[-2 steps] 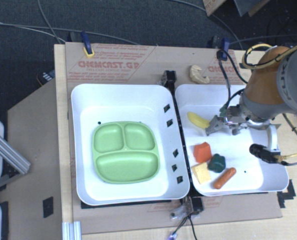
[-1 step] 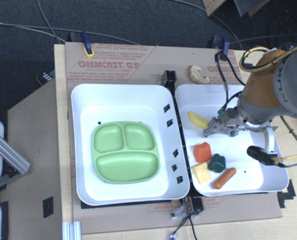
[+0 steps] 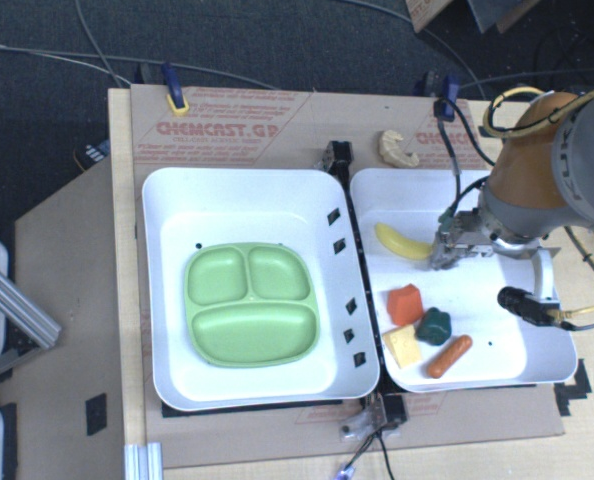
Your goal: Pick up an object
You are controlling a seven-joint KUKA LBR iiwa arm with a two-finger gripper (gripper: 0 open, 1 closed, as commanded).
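Observation:
In the right bin lie a yellow banana, a red block, a dark green lump, a pale yellow wedge and an orange sausage. My gripper hangs low over the bin's middle, just right of the banana's near end and above the red block. The left bin holds a green divided plate.
A tan, bone-like piece rests on the cardboard behind the right bin. Black clips line the wall between the two bins. Cables trail over the dark floor at the back.

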